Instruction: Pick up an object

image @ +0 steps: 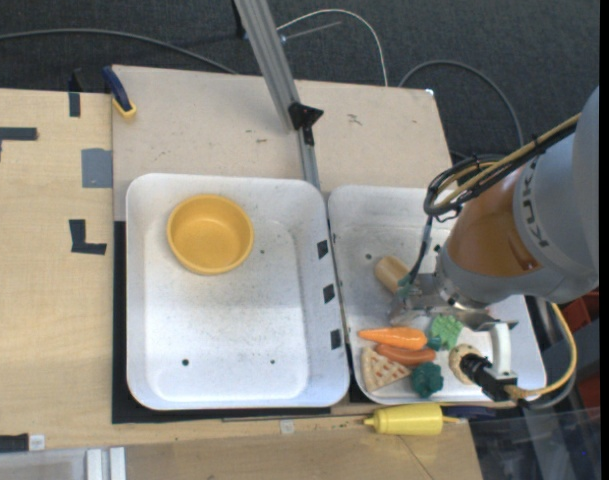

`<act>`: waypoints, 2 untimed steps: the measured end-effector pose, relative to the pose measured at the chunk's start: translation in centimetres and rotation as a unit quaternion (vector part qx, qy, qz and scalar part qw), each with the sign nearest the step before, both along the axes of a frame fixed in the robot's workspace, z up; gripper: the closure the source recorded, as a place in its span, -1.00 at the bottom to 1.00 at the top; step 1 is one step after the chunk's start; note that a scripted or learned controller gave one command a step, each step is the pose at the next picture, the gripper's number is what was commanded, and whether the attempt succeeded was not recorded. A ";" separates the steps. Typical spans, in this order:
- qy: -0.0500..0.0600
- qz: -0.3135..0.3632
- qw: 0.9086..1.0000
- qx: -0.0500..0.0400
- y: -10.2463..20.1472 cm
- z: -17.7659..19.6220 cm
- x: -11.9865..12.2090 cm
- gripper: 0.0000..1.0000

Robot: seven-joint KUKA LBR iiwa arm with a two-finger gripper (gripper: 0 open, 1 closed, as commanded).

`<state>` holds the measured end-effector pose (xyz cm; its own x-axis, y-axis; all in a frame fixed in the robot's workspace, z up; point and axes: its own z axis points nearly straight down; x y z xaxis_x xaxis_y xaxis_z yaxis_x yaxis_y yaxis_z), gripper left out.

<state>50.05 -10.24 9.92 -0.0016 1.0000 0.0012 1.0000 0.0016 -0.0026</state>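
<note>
My gripper [414,300] hangs low over the middle of the right bin [369,218], under the grey arm with its orange band. Just to its upper left lies a tan block [390,270]. Right below it lie two orange carrots [394,338], and a light green piece [446,328] sits at its lower right. Along the bin's front edge are a waffle-patterned wedge [383,371] and a dark green broccoli-like piece [426,379]. The arm hides the right side of this bin.
The left bin [224,348] holds a yellow bowl [210,233] at its back left. A yellow bottle [408,420] lies on the bench just in front of the right bin. A grey pole [274,58] slants in from the top to between the bins.
</note>
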 end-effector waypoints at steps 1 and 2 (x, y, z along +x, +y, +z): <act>-0.002 0.000 1.000 -0.001 0.2 4.5 0.8 1.00; -0.003 0.000 1.000 -0.001 0.1 10.2 1.9 1.00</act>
<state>51.92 -10.16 20.08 -0.0020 1.0000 -0.0011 1.0000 0.0020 0.0040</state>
